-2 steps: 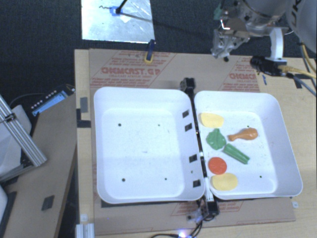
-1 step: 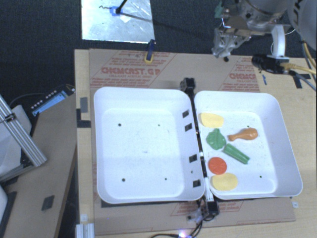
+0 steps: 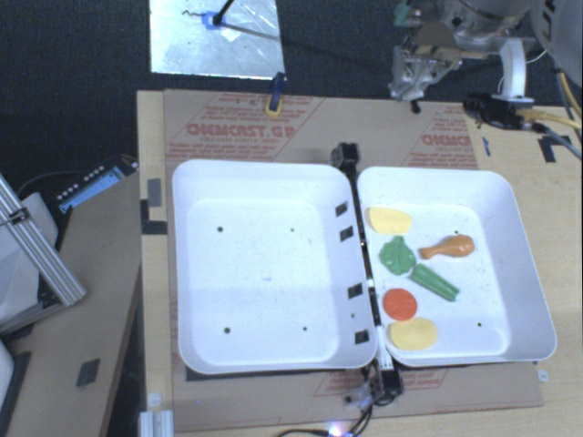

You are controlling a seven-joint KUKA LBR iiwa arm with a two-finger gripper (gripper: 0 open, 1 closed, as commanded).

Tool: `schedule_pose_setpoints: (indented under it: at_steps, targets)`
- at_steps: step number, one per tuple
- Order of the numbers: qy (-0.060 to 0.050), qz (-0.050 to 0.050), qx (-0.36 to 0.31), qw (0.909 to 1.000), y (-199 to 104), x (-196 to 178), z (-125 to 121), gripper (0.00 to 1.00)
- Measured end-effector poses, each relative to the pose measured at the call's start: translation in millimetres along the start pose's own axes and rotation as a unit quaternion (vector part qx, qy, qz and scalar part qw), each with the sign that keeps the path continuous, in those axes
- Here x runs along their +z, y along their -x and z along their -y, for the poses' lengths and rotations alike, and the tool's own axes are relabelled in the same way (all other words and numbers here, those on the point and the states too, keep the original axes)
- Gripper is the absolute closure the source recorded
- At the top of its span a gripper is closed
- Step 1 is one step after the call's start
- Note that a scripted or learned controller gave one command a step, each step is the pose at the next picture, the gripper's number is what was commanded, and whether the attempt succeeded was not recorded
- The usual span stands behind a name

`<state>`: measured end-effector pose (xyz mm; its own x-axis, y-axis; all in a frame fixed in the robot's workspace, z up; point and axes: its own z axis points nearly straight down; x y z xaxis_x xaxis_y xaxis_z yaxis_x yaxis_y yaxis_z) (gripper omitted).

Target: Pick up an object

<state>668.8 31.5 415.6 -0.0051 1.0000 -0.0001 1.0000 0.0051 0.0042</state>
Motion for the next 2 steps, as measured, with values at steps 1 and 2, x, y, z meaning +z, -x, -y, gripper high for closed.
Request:
schedule_pose_setpoints:
  at_steps: [1,2]
  targets:
    - [0.000,0.000,0.000,1.0000,-9.0,-0.2,0.0,1.00]
    - [-0.009,0.000,-0.001,1.0000,-46.0,191.7,3.8,1.00]
